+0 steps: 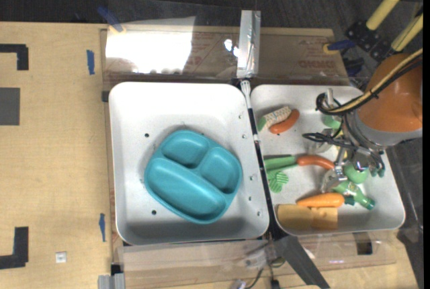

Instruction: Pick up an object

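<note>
The right bin (pixel 393 210) holds a scatter of toy food: a hot dog (pixel 280 119) near its far left corner, a carrot (pixel 299 161) with a green stalk at mid-bin, a green brush-like piece (pixel 278 179) just beside it, another orange carrot (pixel 321 200) and a tan block (pixel 309 214) at the near edge. The gripper (pixel 346 170) hangs low over green pieces by the carrots; whether it grips anything cannot be told. A teal divided tray (pixel 193 175) lies in the left bin (pixel 127 106)

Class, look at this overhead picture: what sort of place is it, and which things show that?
Probably a robot lab's test bench: a robot arm reaching over two white bins, toy food in one, a teal divided plate in the other.
</note>
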`<state>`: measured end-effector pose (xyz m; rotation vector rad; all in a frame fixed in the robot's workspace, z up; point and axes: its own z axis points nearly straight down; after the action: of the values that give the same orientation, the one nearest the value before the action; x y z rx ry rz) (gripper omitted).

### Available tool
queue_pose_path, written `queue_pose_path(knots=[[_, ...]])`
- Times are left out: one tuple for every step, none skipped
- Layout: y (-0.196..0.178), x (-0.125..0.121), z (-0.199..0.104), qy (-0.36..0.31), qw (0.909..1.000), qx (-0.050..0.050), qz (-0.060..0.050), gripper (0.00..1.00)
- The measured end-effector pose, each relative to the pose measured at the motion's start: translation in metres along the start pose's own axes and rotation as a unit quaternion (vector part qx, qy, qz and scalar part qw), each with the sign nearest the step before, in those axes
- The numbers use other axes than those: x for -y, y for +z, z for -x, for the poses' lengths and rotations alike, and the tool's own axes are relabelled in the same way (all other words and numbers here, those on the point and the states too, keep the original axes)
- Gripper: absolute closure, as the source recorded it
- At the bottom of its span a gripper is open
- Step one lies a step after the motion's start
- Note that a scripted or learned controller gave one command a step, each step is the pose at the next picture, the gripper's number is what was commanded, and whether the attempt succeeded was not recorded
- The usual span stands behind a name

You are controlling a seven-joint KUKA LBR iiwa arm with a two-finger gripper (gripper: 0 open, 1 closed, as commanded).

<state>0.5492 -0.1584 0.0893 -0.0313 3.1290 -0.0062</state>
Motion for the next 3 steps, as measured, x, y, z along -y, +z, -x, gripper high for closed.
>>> queue_pose_path(knots=[[0.001,-0.025,0.05,0.0,1.0,0.001,0.002,0.0],[0.0,-0.044,0.006,-0.016,0.9999,0.0,0.001,0.0],[-0.001,-0.053,-0.059,-0.005,1.0,0.0,0.002,0.0]])
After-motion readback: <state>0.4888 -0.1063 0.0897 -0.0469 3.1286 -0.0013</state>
